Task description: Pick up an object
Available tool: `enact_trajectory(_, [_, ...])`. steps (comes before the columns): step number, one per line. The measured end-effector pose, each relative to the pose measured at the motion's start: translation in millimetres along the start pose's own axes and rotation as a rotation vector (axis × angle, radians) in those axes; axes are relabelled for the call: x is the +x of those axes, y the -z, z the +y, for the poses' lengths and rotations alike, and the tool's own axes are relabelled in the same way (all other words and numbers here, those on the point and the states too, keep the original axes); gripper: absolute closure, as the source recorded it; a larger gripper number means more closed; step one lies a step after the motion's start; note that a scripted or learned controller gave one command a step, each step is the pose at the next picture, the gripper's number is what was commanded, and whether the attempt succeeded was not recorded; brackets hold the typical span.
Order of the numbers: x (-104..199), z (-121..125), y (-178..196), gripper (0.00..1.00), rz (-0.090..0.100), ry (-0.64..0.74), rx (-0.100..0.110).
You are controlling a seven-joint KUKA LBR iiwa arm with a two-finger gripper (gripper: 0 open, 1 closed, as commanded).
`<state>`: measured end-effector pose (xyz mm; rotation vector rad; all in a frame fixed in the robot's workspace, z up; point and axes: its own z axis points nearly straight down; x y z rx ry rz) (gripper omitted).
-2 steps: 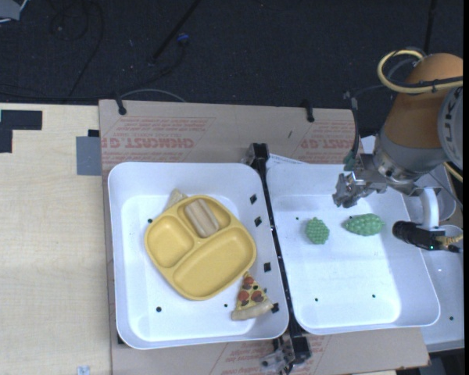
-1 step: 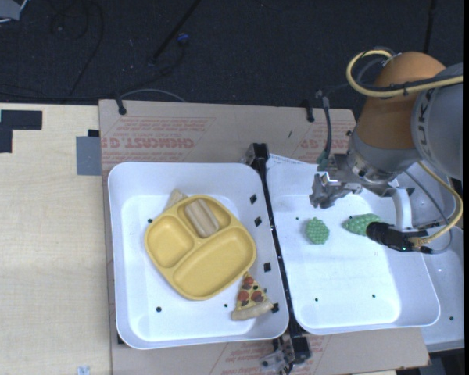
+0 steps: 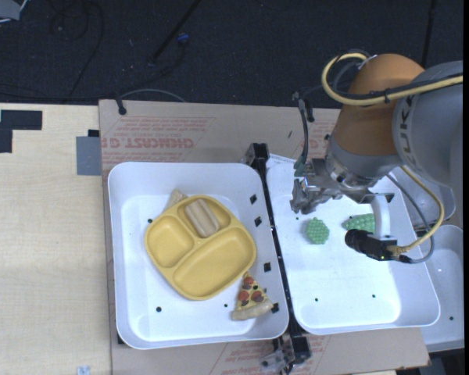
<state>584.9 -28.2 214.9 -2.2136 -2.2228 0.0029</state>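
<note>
You have the gripper (image 3: pixel 305 199) just above the green bumpy ball (image 3: pixel 317 230), near the right bin (image 3: pixel 375 307)'s divider edge; finger state unreadable. Open floor lies below; another green object (image 3: pixel 361 223) sits right.

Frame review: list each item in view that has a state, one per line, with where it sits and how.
Yellow divided plate: flat in left bin, holding a hot dog in one compartment.
Pizza slice: flat on the left bin's floor, beside the plate.
Green bumpy ball: loose on right bin, ungrasped.
Second green piece: partly hidden by the arm.
Gripper: above the right bin.
</note>
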Motion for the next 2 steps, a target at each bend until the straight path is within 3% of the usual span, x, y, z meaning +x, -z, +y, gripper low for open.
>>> enact_trajectory(2, [113, -14, 10, 1.00, -0.001, 0.002, -0.002])
